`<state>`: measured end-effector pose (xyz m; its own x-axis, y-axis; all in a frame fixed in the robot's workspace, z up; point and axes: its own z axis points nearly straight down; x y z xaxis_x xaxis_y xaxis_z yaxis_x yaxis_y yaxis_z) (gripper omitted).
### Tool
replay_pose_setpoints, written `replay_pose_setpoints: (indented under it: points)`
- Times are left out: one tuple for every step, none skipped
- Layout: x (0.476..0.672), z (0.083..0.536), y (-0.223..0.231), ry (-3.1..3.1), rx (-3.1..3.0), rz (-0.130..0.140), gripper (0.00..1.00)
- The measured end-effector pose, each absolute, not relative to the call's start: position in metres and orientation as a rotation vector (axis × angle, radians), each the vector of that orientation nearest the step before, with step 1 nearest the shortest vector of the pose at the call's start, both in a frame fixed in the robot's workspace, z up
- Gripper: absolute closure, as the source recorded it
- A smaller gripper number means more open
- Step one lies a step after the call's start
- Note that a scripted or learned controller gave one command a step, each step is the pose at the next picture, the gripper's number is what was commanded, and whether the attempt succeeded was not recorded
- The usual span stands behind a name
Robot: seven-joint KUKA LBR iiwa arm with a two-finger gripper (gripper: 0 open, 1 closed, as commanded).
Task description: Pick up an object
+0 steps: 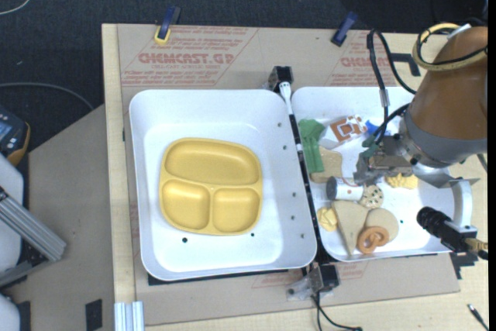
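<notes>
The grey arm reaches in from 3 o'clock and bends down over the right bin (310, 101), its orange band uppermost. The tool (370, 170) hangs low among the clutter there, above a dotted cookie-like piece (372, 196); whether it grips anything I cannot tell. A green object (311, 143) lies at its 9 o'clock, a pretzel-like ring (373, 238) at 6. The left bin (143, 167) holds a yellow divided tray (211, 184) on the desk (116, 89).
</notes>
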<state>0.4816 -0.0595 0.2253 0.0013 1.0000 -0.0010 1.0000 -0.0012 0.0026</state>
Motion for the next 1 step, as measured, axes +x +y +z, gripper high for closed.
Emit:
replay_pose_setpoints:
  points:
    - [0.4801,0.2308,-0.0418,2.223,2.217,0.003,1.00]
